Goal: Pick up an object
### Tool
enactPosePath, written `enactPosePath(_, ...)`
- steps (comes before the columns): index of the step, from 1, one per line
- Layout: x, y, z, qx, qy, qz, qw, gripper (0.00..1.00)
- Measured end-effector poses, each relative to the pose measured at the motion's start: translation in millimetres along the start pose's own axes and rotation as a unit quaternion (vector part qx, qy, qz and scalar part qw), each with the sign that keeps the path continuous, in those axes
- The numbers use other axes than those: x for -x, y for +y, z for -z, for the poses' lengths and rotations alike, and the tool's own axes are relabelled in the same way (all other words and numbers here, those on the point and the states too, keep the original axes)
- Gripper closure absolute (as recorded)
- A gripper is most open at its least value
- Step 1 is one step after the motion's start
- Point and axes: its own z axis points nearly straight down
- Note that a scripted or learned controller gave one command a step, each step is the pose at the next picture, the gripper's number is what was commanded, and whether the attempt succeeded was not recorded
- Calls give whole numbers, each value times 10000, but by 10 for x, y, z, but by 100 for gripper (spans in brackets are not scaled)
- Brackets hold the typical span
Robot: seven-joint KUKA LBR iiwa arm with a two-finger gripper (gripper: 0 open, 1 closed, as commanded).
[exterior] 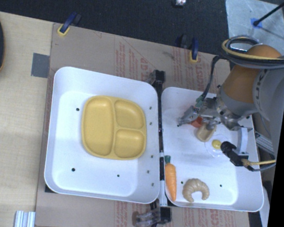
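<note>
In the right bin point(245, 200) my gripper point(196, 118) hangs low over the upper left part, below the orange wrist band. A small red object point(198, 122) and a tan rounded object point(205, 132) lie right under and beside it; whether either is held is hidden by the gripper body. A small yellow piece point(216, 144) lies just to the right. An orange carrot point(170, 180) rests along the bin's left wall at the front. A beige croissant point(195, 189) lies next to it, near the front edge.
The left bin point(56, 171) holds a yellow divided plate point(114, 127) in its middle. A black cable with a plug point(234, 153) trails from the wrist over the right bin. Clamps stand along the board's far edge.
</note>
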Motion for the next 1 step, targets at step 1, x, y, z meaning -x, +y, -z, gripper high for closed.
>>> enactPosePath(1,433,320,-123,16,-10,-44,10000,0)
